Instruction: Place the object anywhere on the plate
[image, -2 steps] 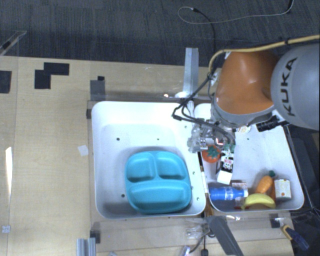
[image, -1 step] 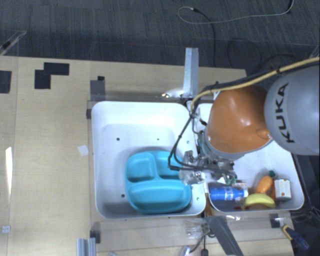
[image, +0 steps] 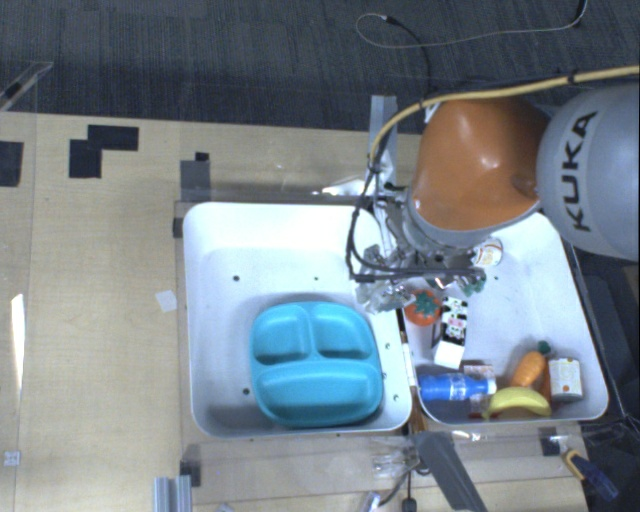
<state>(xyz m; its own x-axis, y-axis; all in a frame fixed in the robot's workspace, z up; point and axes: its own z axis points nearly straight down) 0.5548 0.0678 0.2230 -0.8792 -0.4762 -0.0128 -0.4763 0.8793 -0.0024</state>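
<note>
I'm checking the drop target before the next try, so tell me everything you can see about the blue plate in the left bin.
The light blue divided plastic plate is a rounded rectangle with three compartments: two smaller ones on its far side and one long one nearer the camera. It looks smooth and slightly glossy, lies flat and right side up, turned slightly askew, on the floor of the left white bin, toward the near right corner. Nothing rests on it.

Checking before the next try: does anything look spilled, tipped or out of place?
Nothing stands out. The blue plate lies flat in the left bin; the banana, carrot and bottle rest in the right bin.
</note>
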